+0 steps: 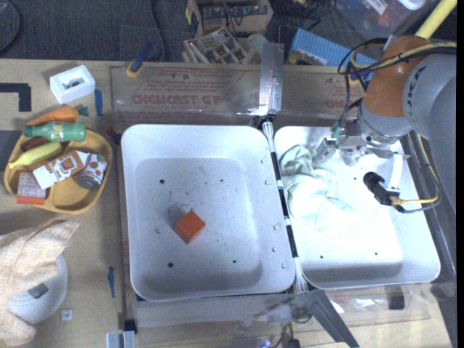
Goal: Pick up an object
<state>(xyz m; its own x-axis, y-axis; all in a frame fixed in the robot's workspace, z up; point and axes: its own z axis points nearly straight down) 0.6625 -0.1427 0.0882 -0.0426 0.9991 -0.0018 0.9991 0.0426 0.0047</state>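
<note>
Orange cube (191, 226), left bin, pincer (335, 145) well apart

An orange cube (190, 226) lies in the white left bin (145, 151), whose floor is flecked with dark specks. A pale, green-tinged white cloth (308, 183) lies in the white right bin (413, 263). The arm (428, 85) is grey with an orange band (395, 78). A yellow bowl (69, 198) rests on the tan bench (72, 267).
</note>
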